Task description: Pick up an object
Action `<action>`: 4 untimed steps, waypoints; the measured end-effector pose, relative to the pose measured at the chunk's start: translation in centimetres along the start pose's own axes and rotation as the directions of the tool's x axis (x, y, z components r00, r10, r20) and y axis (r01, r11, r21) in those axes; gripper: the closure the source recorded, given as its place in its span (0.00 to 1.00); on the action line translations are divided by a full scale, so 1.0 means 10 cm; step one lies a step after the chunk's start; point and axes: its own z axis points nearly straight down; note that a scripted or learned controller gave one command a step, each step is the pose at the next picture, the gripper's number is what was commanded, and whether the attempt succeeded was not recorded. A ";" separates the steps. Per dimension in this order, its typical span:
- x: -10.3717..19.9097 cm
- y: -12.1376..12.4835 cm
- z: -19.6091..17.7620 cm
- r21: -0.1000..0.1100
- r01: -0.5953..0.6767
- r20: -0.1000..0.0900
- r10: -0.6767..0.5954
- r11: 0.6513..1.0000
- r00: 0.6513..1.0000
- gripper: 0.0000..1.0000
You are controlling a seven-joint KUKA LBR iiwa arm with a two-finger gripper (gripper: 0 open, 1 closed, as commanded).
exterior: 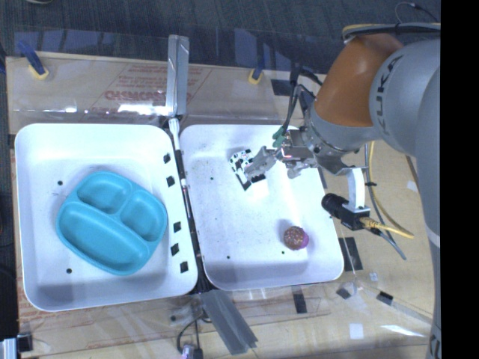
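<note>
From my console I see the table (90,88) carrying 2 white bins side by side. The arm (389,81) comes in from the right and hangs over the far part of the right bin (224,260). The left bin (37,275) holds a blue divided tray (112,221), lying flat and well apart from the tool.

The tool (245,169) sits over the far-middle of the right bin, low over the floor. I cannot tell whether it is apart or together; the dark tips blur against the white, and I see nothing clamped in it.

The only loose thing I can pick here is a small reddish ball (295,237), resting on the near-right floor of the right bin, clearly apart from the tool.

My worry is the mismatch: the tool is over bare floor, so closing here would catch nothing. If I go for the ball, it is round and may roll off when a tip nudges it, possibly toward the bin's near wall where a descent could strike the rim. The tray is wide and shallow, a poor fit for 2 narrow tips.
</note>
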 end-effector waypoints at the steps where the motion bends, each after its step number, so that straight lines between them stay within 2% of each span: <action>1: -0.83 0.14 1.42 0.001 0.001 -0.001 -0.001 1.000 1.000 0.00; 2: -0.74 -0.85 1.42 0.003 0.001 -0.003 -0.001 1.000 1.000 0.00; 3: -0.74 -0.85 1.33 0.003 0.007 -0.003 -0.007 1.000 1.000 1.00; 4: -0.09 -0.79 -0.75 -0.001 0.004 -0.001 -0.004 1.000 1.000 1.00</action>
